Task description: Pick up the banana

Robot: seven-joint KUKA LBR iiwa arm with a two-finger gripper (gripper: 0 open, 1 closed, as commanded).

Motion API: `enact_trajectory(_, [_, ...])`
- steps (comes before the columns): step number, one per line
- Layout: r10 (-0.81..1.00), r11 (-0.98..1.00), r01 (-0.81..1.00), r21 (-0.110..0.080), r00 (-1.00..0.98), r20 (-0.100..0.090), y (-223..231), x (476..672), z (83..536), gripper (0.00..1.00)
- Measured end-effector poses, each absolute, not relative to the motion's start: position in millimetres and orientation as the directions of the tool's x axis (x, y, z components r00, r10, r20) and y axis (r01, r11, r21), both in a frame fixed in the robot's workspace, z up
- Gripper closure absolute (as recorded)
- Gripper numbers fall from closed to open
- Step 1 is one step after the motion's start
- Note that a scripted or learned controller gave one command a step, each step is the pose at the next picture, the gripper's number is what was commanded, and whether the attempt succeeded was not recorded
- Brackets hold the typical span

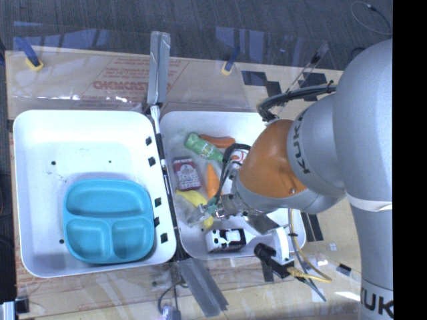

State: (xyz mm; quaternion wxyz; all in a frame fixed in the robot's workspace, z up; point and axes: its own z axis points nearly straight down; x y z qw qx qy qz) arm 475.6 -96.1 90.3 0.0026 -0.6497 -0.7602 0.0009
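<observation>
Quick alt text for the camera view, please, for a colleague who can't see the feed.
The grey arm reaches from the right into the right bin, its gripper low beside the banana, among a green bottle, a carrot and a red packet. The left bin holds a blue divided tray.

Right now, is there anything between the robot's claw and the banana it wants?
Nothing visible stands between them. The gripper is down in the right bin, right at the banana. Other items crowd close, though: a carrot just behind it and a small red packet beside it.
</observation>
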Motion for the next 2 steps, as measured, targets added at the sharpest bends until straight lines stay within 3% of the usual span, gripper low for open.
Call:
enact_trajectory(1, [0.987, 0.162, 0.987, -0.006, -0.162, 0.003, -96, 476.1, 99, 1.00])
enact_trajectory(2, [0.994, 0.114, 0.994, -0.001, -0.114, 0.000, -25, 519.0, 229, 1.00])
